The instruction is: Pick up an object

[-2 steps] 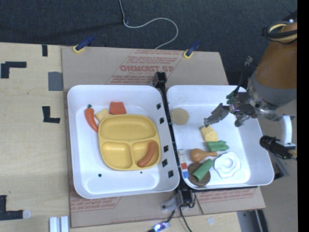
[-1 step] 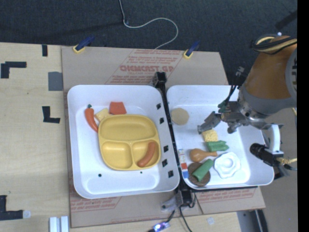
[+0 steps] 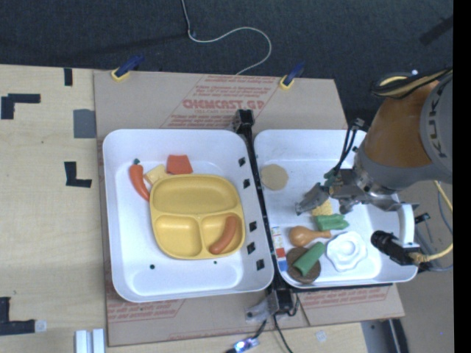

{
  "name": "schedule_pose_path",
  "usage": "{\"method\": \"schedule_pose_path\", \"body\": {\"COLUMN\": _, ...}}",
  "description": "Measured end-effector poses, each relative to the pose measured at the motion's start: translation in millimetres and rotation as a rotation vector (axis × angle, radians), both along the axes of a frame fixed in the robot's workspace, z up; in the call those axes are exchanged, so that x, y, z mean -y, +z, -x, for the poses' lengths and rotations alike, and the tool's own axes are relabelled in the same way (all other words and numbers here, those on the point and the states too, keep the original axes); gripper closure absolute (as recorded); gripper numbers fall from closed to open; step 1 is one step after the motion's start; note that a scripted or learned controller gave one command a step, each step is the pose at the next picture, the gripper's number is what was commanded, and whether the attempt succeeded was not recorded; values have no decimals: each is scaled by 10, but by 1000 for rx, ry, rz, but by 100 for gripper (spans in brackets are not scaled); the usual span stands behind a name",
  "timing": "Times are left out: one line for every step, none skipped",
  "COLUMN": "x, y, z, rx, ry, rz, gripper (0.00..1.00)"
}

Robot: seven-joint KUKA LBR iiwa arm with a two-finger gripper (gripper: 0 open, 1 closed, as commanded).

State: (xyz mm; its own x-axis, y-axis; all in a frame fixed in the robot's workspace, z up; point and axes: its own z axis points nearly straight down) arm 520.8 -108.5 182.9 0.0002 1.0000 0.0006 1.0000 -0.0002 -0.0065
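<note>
Toys crowd the near corner of the right bin, and that is where my gripper hangs, its dark fingers spread apart with nothing between them. Just below the fingertips lies a pale yellow wedge, and touching its lower edge a green pod-shaped piece; either would do as the object to lift. My judgement is that the wedge is the safer pick, since it sits closest under my fingers, but I should straddle it squarely and drop low enough to catch its sides, because these look like smooth moulded plastic and may squirt out of a shallow pinch. Further below me sit a glossy tan drumstick, a brown disc with a green strip across it, and a white fried egg with scalloped edges. Off to my left a flat beige round lies alone. Beyond the divider, the left bin holds a yellow compartment plate carrying a sausage, with a carrot beside it.
</note>
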Motion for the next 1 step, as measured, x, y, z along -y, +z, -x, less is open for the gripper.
{"method": "schedule_pose_path", "body": {"x": 42, "y": -460, "z": -34, "rx": 0, "ry": 1, "rz": 0, "gripper": 0}}
